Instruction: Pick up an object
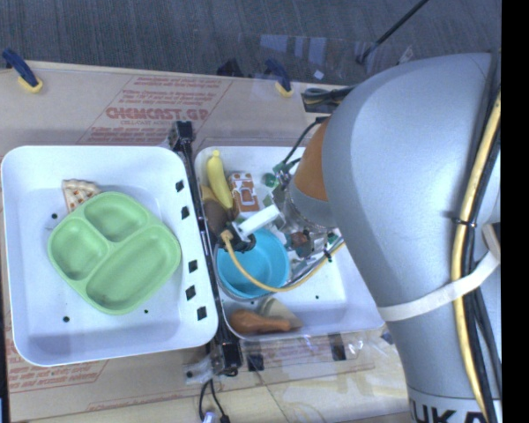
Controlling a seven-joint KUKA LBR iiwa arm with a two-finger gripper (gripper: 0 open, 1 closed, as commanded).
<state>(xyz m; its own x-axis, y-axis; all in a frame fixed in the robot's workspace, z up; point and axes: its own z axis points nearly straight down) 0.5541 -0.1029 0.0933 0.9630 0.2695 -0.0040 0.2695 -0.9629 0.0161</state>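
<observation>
Grey arm (414,192) over right bin (335,302), blue bowl (260,258) (half hidden), banana (216,179) beside

green divided plate (115,252) in left bin (18,263) w/ a waffle bit (78,191) at its far edge. right bin (357,302): banana (216,179), blue bowl (251,270), grey arm (406,201) hanging over them.

The counter (97,395) is covered by a brown sheet (150,113) printed with red lettering. Two shallow white bins are set on it just beside each other. One bin (35,324) is placed toward 9 o'clock, and the other bin (331,300) near the centre, partly hidden. Blue clamps are fixed on the sheet's far edge: one clamp (22,70) at 11 o'clock and a second clamp (278,73) at 12 o'clock.
</observation>
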